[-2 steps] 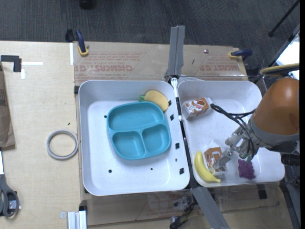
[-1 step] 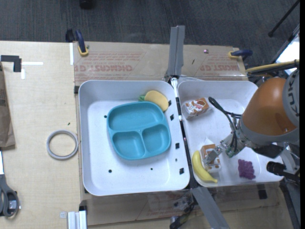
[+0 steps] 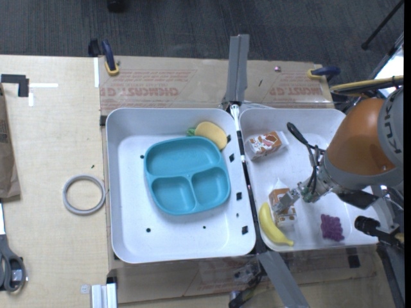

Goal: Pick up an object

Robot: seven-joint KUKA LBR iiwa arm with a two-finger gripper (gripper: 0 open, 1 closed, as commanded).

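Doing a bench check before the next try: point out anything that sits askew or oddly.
The blue divided tray lies skewed in the left bin, its corner riding on a lemon. The banana presses against the right bin's left wall. Nothing looks spilled or broken.

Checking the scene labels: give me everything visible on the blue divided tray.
The blue divided tray looks like moulded plastic, light blue, with rounded corners and three compartments: one long one along the far side and two smaller ones nearer the camera. It lies flat, slightly rotated, in the left bin, filling most of the floor. Nothing sits in its compartments. A yellow lemon-like object is at its far right corner, apparently touching the rim.
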